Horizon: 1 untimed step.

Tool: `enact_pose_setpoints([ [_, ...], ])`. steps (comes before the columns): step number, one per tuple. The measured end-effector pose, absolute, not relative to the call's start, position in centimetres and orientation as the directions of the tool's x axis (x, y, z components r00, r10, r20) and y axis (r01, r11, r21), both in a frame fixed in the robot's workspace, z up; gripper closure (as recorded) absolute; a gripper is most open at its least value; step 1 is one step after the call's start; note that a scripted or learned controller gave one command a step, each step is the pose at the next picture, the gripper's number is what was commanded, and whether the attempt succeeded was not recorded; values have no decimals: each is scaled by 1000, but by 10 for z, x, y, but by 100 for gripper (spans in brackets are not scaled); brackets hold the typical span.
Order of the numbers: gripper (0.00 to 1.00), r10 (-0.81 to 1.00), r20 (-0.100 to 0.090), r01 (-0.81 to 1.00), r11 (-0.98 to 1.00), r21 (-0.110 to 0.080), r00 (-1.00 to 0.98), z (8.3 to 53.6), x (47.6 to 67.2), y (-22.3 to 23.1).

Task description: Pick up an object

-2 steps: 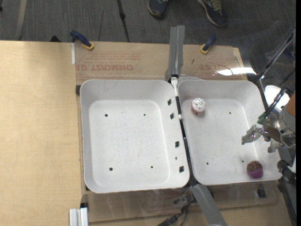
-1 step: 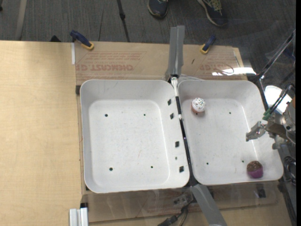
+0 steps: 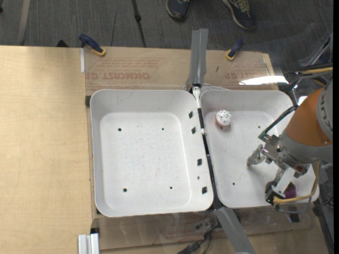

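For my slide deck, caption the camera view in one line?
Arm's pincer low over the right bin, apart from a small ball near its far rim.

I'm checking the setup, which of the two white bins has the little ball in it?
The right bin, under the gripper. The ball sits near its far left corner; the left bin shows just bare floor.

The place looked like a robotics lab or test workshop rather than a home. A pale wooden surface (image 3: 37, 142) carried two shallow white bins (image 3: 98, 157) on a sheet of cardboard (image 3: 132, 70) held down by spring clamps (image 3: 91, 44), and a grey arm with an orange band (image 3: 312, 126) reached in from the right. Beyond it lay grey carpet (image 3: 79, 9) with thin stand legs (image 3: 135, 9), and a person's sneakers (image 3: 179, 0) stood at the far edge.
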<state>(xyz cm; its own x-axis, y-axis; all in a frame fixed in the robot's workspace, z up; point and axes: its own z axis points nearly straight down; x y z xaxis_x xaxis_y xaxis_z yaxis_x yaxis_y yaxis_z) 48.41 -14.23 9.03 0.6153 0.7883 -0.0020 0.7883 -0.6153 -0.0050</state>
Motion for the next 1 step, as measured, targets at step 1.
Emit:
enact_pose_setpoints([
  [1, 0, 903, -3, 903, -429, -2, 429, 192, 539, -180],
])
